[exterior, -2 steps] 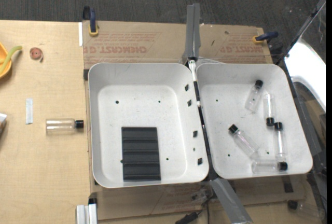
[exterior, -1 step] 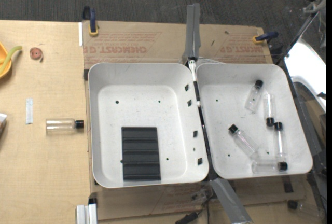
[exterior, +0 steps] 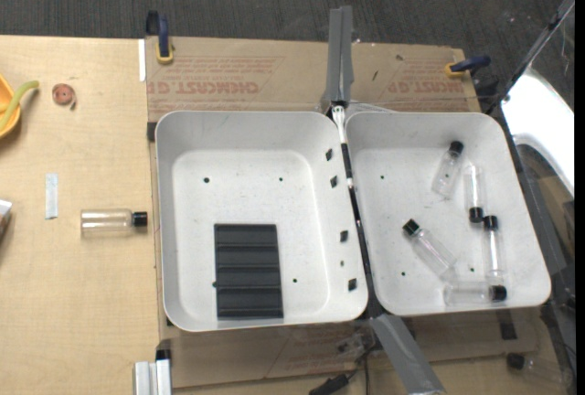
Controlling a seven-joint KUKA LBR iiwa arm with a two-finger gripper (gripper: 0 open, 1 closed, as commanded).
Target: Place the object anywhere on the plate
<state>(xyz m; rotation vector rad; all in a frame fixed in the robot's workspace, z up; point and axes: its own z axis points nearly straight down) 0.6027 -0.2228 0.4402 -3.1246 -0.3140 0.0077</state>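
A black ribbed rectangular plate (exterior: 247, 272) lies flat in the left bin (exterior: 183, 201), toward its near edge. The right bin (exterior: 384, 283) holds several clear plastic vials with black caps. One vial (exterior: 445, 168) lies at the far side. Two more, a short vial (exterior: 473, 190) and a long vial (exterior: 494, 254), lie nearly end to end along the right wall. Another vial (exterior: 428, 247) lies slanted in the middle, and a vial (exterior: 470, 295) lies against the near wall.
On the wooden bench left of the bins lie a loose clear vial (exterior: 108, 220), a small white strip (exterior: 51, 197), a round pink disc (exterior: 62, 94) and an orange bowl's edge (exterior: 5, 106). Clamps (exterior: 159, 35) pin the cardboard under the bins. A white-grey machine part (exterior: 545, 110) stands right.
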